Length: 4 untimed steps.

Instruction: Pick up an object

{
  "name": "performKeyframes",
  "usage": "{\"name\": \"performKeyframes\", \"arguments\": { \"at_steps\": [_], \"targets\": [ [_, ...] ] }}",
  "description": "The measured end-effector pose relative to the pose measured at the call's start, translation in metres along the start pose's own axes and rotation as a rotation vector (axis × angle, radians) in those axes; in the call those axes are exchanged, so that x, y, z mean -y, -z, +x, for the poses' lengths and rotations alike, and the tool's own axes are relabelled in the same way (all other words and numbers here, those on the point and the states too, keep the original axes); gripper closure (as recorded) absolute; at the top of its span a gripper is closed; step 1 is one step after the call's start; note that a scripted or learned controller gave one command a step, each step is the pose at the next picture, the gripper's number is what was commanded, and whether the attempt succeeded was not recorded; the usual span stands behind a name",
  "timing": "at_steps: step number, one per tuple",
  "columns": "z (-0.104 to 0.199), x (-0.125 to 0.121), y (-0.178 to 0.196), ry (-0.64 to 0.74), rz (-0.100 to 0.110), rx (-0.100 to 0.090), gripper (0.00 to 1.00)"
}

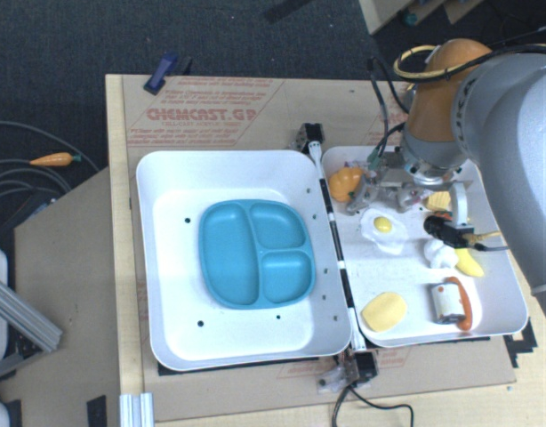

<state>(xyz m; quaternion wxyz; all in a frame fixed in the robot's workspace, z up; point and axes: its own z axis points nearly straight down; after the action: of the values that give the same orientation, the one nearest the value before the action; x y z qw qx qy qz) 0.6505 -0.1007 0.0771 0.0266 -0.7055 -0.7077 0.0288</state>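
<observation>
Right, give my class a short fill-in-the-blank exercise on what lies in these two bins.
1. The blue divided plate lies in the ____ bin.
2. The plate has ____ compartments.
3. The fried egg toy lies in the ____ bin.
4. The claw hovers over the ____ bin.

Missing words: left; three; right; right

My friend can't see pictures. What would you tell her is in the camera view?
A grey robot arm reaches from the right, its claw low over the right white bin of toy food: an orange piece, a fried egg and a yellow lump. The left white bin holds a blue divided plate.
</observation>
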Motion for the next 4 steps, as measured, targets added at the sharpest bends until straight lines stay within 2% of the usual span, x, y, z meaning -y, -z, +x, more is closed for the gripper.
{"name": "performKeyframes", "arguments": {
  "at_steps": [4],
  "targets": [
    [0.0002,0.0,0.0,0.0,0.0,0.001,0.0]
  ]
}}
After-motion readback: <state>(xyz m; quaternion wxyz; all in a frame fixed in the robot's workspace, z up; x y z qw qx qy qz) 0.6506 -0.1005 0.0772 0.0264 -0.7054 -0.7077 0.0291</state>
